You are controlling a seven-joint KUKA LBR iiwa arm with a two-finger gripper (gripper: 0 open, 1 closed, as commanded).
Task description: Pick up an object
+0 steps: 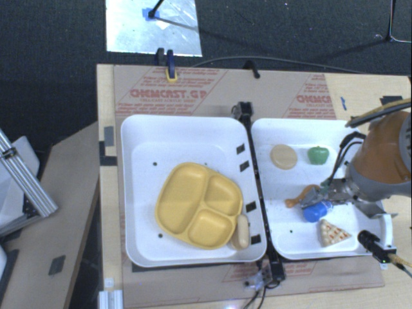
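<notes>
In the camera view, the blue object [313, 212] lies in the right bin [290, 240], toward its near right corner. It is a small rounded lump, smooth and glossy. Its long axis runs roughly along the bin's near edge, with the right end tipped slightly toward the far edge. That right end sits under the gripper [327, 195], which hangs just above it at the end of the grey arm [383, 159]. Whether the gripper is spread or closed cannot be told, nor whether it touches the blue object.

An orange-brown piece [300, 199], slim and tapered, lies just beside the blue object on its far side, with its thin tip pointing toward the bin's left edge. A tan triangular wedge [333, 233] with a grid-like surface rests near the near right corner, close to the blue object but apart from it. A flat round beige disc [283, 156] and a shiny green rounded item [317, 154] sit side by side near the far edge.

The left bin [145, 172] bears a yellow divided tray [193, 205], matte and rounded at the corners, with a pale oval roll [241, 230] against the corner nearest the bin's near right
</notes>
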